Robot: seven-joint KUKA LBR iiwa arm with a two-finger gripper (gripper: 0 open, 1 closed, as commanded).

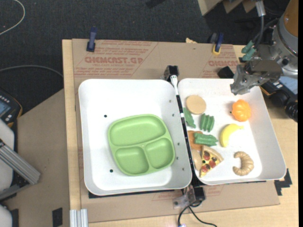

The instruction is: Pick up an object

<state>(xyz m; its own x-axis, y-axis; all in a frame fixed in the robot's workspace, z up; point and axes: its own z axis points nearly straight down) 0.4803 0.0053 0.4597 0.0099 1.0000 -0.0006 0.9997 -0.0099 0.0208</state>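
Observation:
My gripper (241,90) hangs over the far right part of the right bin (270,141), just above an orange toy pumpkin (241,110). Nothing shows between its fingers. In the same bin lie a round tan cookie (195,104), green pea pods (206,122), a yellow banana (229,134), a croissant (244,163), a pizza slice (208,159) and another green vegetable (205,139). The left bin (90,126) holds a green divided plate (141,144).
Blue clamps (92,39) (218,42) pin the cardboard sheet at the back. A black clip (171,73) sits between the bins at their far edge. The arm's body fills the upper right corner above the right bin.

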